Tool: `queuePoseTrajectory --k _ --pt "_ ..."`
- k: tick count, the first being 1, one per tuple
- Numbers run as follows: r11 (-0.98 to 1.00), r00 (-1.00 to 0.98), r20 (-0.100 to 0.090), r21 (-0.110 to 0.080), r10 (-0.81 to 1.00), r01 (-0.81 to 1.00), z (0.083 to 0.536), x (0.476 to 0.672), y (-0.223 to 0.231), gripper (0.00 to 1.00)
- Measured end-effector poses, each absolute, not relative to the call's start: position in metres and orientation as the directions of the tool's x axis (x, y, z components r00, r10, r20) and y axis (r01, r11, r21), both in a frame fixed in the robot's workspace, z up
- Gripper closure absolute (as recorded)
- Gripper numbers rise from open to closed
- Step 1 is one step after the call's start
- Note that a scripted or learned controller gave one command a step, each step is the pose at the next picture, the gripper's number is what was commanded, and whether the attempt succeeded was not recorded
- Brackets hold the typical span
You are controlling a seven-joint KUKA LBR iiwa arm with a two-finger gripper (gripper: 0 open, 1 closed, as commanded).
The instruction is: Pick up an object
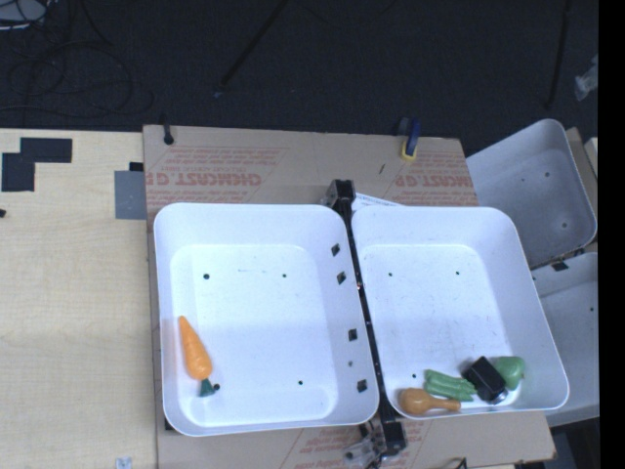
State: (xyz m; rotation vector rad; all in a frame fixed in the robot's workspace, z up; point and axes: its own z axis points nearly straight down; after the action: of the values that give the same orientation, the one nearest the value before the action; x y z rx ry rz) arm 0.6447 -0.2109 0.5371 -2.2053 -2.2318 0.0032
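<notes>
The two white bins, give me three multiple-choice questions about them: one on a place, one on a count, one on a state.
1. Where does the orange toy carrot lie?
A. left white bin, near-left corner
B. right white bin, far side
C. on the cardboard

2. How many objects lie in the right bin?
A. one
B. four
C. seven

3. How does the small black block sit?
A. alone mid-bin
B. against the green pieces
C. on the rim

Answers: 1 A, it lies along the left wall near the front; 2 B, a green pod, the block, a green lump and an orange-tan pear shape; 3 B, it touches both green pieces.
</notes>
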Motion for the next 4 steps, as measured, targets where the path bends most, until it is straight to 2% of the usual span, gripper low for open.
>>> queuePoseTrajectory --k 1,2,3,4 --pt "0.013 -0.013 0.002 -0.004 1.0 1.0 0.536 0.645 -0.211 0.0" --pt "0.02 -0.02 0.002 -0.006 1.0 1.0 0.546 0.646 -0.209 1.0" --pt "0.008 -0.008 0.003 -0.004 1.0 1.0 0.537 0.644 -0.116 1.0" --pt "0.012 -0.012 0.004 -0.006 1.0 1.0 0.537 0.644 -0.004 1.0"
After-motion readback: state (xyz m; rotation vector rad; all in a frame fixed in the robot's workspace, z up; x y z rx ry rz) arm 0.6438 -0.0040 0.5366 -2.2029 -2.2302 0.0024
